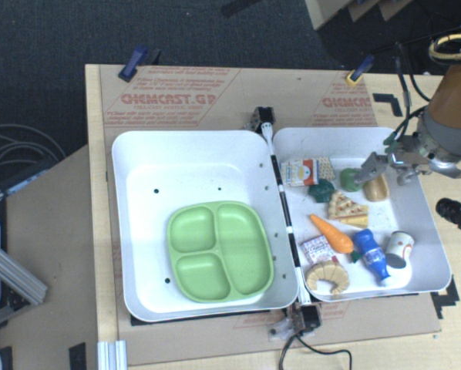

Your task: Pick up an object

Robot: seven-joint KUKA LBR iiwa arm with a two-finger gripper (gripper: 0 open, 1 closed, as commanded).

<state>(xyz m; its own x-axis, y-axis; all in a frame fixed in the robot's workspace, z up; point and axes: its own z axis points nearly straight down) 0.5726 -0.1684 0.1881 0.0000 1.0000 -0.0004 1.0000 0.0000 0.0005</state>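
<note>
The bench (176, 102), a brown sheet printed with red lettering, carries my two white bins side by side. The left bin (138, 206) holds a green plate (219, 251) with three compartments, lying flat toward the near side.

The right bin (431, 230) holds the small items. My arm (450, 118) enters from the right edge and crosses that bin's far right corner. My gripper (381, 166) sits low over the bin's far half; one grey finger points left toward a green piece, but whether the fingers stand apart or together I cannot tell, and nothing is seen between them.

Items, larger to smaller: an orange carrot (332, 233) lies diagonally at mid-bin; a croissant (328, 277) rests at the near edge; a blue bottle (371, 254) lies just right of the carrot; a white carton (306, 171) with red and orange print lies at the far left; a wedge (346, 209) of tan food sits just above the carrot; a white cup (399, 247) sits beside the bottle; a tan lump (376, 189) lies just below my gripper; a green piece (347, 179) lies by the fingertip.
</note>
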